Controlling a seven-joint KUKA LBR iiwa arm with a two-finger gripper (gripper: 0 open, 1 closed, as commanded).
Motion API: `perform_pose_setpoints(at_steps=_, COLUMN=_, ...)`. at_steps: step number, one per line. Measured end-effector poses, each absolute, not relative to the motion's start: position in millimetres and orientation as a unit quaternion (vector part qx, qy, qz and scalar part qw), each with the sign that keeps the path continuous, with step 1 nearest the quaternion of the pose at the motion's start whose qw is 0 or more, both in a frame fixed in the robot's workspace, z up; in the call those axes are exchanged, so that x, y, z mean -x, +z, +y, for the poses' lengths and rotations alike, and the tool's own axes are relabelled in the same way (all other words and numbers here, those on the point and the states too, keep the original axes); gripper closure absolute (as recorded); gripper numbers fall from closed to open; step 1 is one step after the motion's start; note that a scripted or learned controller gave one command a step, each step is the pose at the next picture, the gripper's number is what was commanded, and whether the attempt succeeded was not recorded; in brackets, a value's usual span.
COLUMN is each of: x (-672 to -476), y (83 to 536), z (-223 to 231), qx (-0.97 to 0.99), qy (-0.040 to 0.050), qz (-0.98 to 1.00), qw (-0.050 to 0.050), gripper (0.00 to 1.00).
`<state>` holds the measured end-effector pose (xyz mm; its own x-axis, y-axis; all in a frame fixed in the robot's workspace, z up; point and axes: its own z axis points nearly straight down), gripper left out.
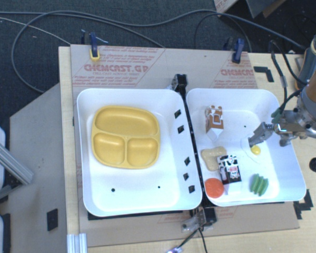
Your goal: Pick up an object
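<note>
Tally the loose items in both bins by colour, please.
Yellow: 2, the divided tray and small yellow piece
Orange: 1, round orange piece
Green: 1
Tan: 1
Brown-white: 1
Black-white: 1
Total: 7

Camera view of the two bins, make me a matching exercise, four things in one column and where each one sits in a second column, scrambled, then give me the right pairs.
Things:
1. yellow divided tray
2. orange disc
3. green piece
4. brown and white block

Places:
A. right bin, near its front right corner
B. right bin, toward the back, by the divider
C. left bin, in its back half
D. right bin, front left corner

Pairs: 1-C, 2-D, 3-A, 4-B
</note>
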<state>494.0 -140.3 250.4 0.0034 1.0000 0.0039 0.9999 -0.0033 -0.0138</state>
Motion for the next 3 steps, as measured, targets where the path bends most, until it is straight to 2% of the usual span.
perform_pose_setpoints(at_steps=1, x=-496.4, y=256.2, z=-139.9, qx=0.707, qy=0.0, qz=-0.707, qw=0.001, gripper=0.0)
perform_pose_setpoints(at_steps=3, x=-499.8, y=137.3, z=-128.3, qx=0.707, qy=0.0013, qz=-0.707, qw=0.004, gripper=0.0)
